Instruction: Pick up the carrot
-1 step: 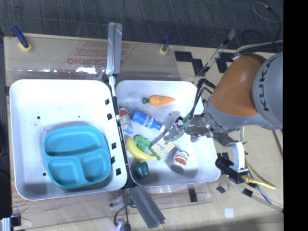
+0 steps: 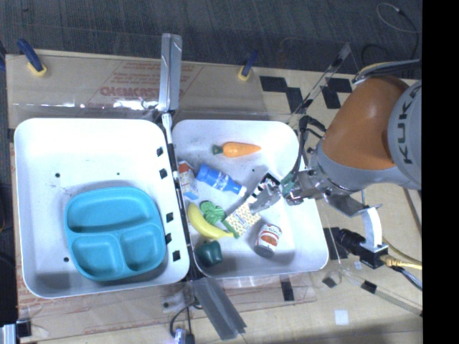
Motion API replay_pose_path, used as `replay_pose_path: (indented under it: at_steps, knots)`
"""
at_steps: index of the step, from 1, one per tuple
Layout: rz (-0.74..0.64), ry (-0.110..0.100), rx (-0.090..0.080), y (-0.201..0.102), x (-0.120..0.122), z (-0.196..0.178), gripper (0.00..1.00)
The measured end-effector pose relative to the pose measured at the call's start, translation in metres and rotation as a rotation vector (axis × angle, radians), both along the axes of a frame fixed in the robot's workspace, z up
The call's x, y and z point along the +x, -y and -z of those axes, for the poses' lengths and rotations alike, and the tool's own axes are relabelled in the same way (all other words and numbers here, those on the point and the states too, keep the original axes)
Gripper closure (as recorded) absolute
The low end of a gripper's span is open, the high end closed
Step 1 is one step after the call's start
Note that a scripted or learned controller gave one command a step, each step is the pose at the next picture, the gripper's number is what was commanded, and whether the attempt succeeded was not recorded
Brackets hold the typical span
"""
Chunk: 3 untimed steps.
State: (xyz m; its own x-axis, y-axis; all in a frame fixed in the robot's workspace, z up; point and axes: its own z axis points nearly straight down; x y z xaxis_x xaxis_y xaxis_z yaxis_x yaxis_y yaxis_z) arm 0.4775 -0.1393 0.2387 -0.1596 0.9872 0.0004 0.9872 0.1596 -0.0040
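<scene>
1. the small orange carrot with a green stub at its left end (image 2: 239,149) lies on its side near the far wall of the right shallow white plastic bin (image 2: 305,264), its long axis running left to right.
2. the grey metal jaws (image 2: 264,194) hang over the middle of that bin, nearer the camera than the carrot and a little to its right; the carrot is well apart from them and nothing sits between the fingers.
3. i cannot tell whether the jaws are released or clenched; they blur against a patterned card below.
4. the arm (image 2: 369,131) is smooth and rounded, with a glossy orange band and a grey shell bearing the letters "ku", cut off at the edge.
5. left of the jaws a blue plastic bottle with a white cap (image 2: 217,180) lies tilted, and beside the bin's left wall there is a small packet with red and white print (image 2: 186,178), too small to read.
6. nearer the camera a curved yellow banana (image 2: 204,223) touches a knobbly green toy (image 2: 214,213), and a flat card with a yellow checked pattern (image 2: 246,219) lies just right of them.
7. a dark green rounded thing (image 2: 209,251) sits by the near wall, and a small can with a red and white label (image 2: 267,239) lies on its side to the right, its writing unreadable.
8. the left white bin (image 2: 29,149) holds a matt blue plastic tray with three compartments (image 2: 115,231).
9. the counter (image 2: 215,77) is pale board, with faint red printing behind the bins, not legible.
</scene>
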Motion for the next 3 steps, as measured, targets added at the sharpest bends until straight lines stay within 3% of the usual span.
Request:
replay_pose_path:
  at_steps: [1,2,3]
  knots:
    - [-0.127,-0.002,0.001,-0.008,0.062,0.052,0.0]
    - [-0.127,-0.002,0.001,-0.008,0.062,0.052,0.0]
    - [-0.076,-0.003,0.001,0.007,0.127,0.103,0.0]
